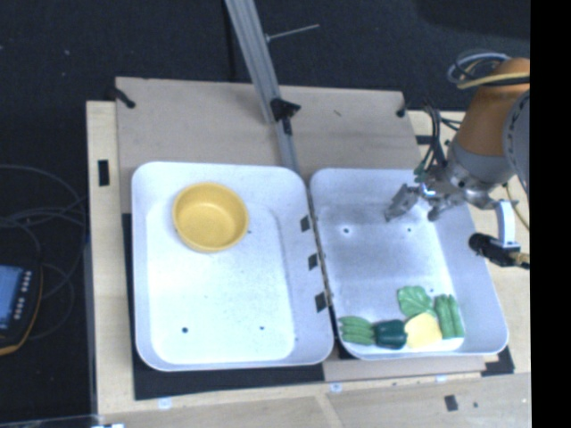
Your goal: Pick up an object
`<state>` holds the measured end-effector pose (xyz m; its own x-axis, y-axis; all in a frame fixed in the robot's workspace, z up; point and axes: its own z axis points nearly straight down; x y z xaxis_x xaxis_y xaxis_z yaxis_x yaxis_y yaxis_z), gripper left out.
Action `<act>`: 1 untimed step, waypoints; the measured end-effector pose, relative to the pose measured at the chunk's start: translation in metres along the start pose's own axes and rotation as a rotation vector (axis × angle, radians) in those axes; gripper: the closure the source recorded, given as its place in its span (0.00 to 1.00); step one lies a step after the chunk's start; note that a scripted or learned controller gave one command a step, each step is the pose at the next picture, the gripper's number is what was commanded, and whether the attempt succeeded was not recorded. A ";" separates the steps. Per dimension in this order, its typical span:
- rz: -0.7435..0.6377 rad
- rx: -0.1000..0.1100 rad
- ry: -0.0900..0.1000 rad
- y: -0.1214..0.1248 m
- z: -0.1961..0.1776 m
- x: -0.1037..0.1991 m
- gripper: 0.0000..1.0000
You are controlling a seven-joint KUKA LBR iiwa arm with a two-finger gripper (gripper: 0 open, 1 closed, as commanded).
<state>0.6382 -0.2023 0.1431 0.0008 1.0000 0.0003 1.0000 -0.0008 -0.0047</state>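
Observation:
A yellow bowl (211, 217) sits in the upper part of the left bin (161, 328). In the right bin (375, 248), at the near right corner, lies a cluster of small toys: a light green leafy piece (413, 299), a striped green piece (448, 316), a yellow piece (423, 331), a dark green block (389, 333) and a green ridged piece (356, 329). My gripper (417, 201) hangs over the far right part of the right bin, well away from the cluster, open with nothing between its fingers.
A grey metal pole (259, 61) slants down from the top to the seam between the bins. The arm's orange band (486, 127) and cables stand beyond the right bin's far right corner. A handheld device (13, 301) lies off the bench at left.

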 end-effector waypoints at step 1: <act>-0.001 -0.002 0.000 -0.001 0.045 0.000 0.00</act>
<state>0.6372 -0.2026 0.0985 0.0002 1.0000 0.0000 1.0000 -0.0002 -0.0032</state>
